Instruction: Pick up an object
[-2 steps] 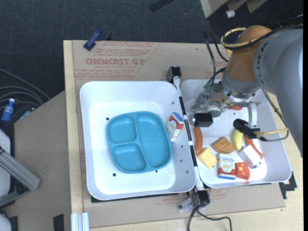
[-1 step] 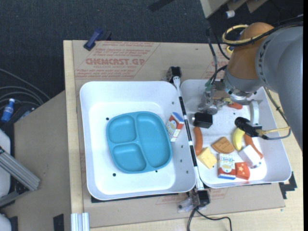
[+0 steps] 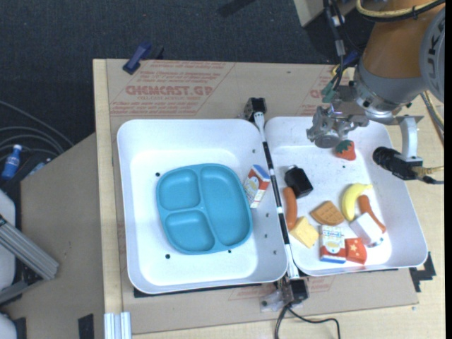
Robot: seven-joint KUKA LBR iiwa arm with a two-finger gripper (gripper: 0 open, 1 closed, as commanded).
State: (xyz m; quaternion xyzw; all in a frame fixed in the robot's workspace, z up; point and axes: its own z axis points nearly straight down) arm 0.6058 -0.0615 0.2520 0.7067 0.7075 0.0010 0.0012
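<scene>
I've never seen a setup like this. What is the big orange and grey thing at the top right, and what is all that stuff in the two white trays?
That is a robot arm, photographed by one camera fixed above the bench, looking down at a slant. At its end sits a gripper, a two-fingered metal hand, hovering over the far part of the right bin; beside it lies a small strawberry toy.

The right bin holds toy food: a banana, a hot dog sausage, a cracker, a cheese wedge, a small carton and a black block.

The left bin holds a blue divided plate and another small carton.

I see nothing between the gripper's fingers.
</scene>
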